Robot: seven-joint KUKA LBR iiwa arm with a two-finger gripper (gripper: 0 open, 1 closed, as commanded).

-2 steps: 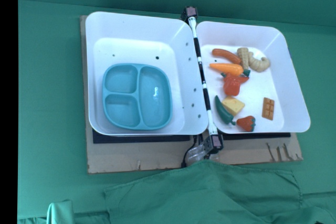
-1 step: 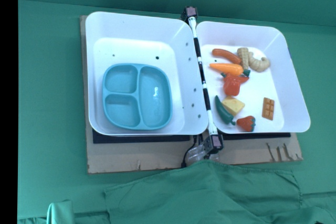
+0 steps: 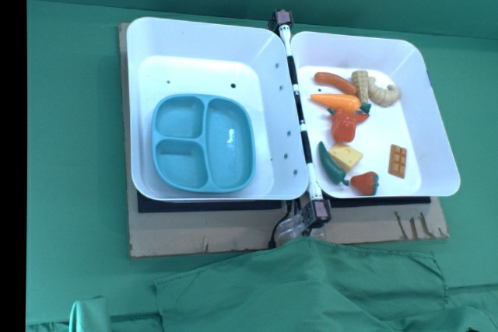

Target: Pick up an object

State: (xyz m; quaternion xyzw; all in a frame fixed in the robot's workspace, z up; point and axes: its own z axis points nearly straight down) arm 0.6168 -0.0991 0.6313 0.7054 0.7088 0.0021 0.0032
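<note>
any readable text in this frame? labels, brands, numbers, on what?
None readable.
Blue divided plate: plain, no print visible.
Toy foods in the right bin: no lettering; the brown grid-marked piece shows squares only, no characters.
Black-and-white striped divider between the bins: stripes, no digits.
Cardboard base: a few dark marks near its right front edge, too small to read as text.

Left white bin (image 3: pixel 268 66): one blue three-compartment plate (image 3: pixel 203 142), lying flat. Brown cardboard base (image 3: pixel 202 235) beneath both bins. Black-and-white striped rod (image 3: pixel 299 114) between bins. Green cloth (image 3: pixel 311 288) over the near bench edge.
</note>
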